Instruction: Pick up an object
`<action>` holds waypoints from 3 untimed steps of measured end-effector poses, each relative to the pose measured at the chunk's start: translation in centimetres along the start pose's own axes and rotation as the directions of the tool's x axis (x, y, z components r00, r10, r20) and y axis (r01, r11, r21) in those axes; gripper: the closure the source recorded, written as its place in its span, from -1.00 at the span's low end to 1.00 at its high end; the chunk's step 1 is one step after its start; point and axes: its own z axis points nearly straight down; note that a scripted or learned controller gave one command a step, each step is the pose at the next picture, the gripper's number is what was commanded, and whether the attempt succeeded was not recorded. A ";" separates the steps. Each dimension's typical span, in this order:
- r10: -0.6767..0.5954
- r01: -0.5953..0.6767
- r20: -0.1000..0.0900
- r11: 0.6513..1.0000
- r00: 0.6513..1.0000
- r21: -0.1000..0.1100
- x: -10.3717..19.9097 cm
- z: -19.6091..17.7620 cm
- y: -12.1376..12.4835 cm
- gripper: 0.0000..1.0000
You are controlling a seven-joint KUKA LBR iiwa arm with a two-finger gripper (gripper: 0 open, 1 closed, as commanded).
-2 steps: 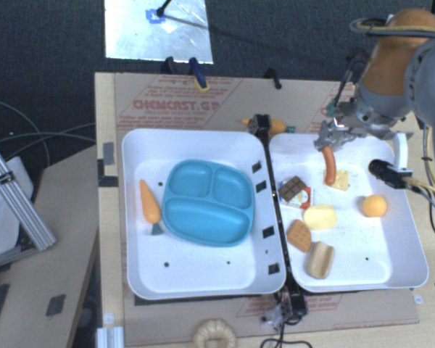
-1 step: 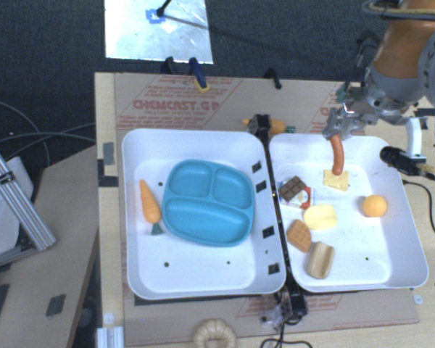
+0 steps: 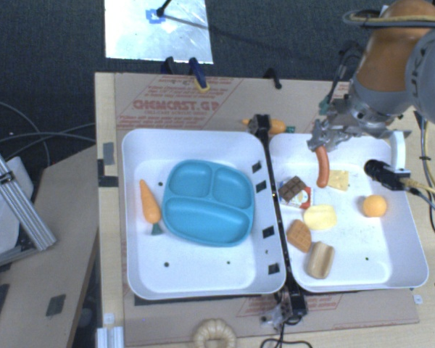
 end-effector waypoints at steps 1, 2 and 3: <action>0.001 -0.001 -0.001 1.000 1.000 0.004 3.6 1.1 -4.3 1.00; 0.000 0.000 -0.001 1.000 1.000 0.004 7.5 0.7 -9.1 1.00; 0.002 -0.002 0.000 1.000 1.000 0.002 9.8 0.1 -12.1 1.00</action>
